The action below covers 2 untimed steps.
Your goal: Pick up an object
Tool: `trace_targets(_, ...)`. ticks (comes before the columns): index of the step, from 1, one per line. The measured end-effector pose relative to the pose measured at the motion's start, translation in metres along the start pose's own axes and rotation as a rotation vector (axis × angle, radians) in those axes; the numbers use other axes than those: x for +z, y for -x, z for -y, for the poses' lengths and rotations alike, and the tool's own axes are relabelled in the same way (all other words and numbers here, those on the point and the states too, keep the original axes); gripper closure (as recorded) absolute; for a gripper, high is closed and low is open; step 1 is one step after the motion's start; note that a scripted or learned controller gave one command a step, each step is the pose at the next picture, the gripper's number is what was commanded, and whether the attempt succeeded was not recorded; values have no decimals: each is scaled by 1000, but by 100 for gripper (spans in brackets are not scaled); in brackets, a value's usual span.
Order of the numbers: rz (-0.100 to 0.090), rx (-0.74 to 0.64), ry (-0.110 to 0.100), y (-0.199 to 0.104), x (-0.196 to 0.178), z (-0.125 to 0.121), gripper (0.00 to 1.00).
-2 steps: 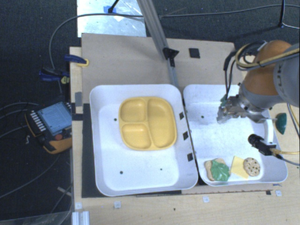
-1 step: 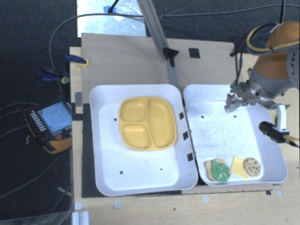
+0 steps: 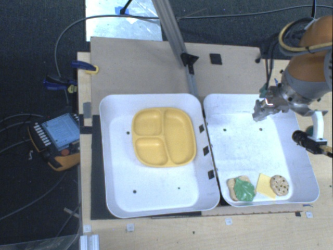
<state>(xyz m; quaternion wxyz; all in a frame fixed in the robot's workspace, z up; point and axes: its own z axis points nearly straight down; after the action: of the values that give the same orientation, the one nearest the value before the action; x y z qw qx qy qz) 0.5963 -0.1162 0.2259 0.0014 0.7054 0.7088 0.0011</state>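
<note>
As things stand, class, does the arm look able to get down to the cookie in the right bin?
Probably yes. The cookie lies uncovered near the front edge of the right bin, beside the cheese, with nothing over it. The gripper is above the same bin's far end, with bare floor between them.

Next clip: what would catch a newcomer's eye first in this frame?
The yellow divided plate stands out, lying in the middle of the left bin. Three small food items huddle at the near edge of the right bin: a green piece, a yellow wedge and a cookie. The gripper hangs over that bin's far side.
</note>
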Motion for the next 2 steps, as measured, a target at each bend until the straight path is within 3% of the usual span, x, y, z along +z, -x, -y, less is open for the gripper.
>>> trace_targets(2, -3, -7, -1, -104, -3, -1, 100)
